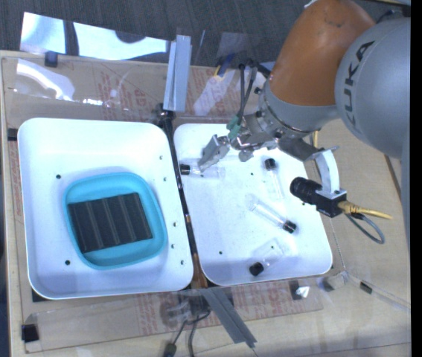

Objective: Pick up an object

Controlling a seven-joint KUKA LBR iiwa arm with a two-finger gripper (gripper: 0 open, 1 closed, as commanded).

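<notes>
White right bin (311,262) holds clear tubes; hand (212,155) hangs at its upper-left corner, grip state can't tell. Nearest tube (272,216) lies lower right of hand, long axis diagonal, black cap bottom right.

Bright, even overhead light; both white bins (99,136) near blown out, soft faint shadows. Strong glare on clear plastic sheet (84,39) upper left of the frame. Image soft overall, small clear items in right bin low-contrast, arm (344,58) upper right slightly blurred
</notes>
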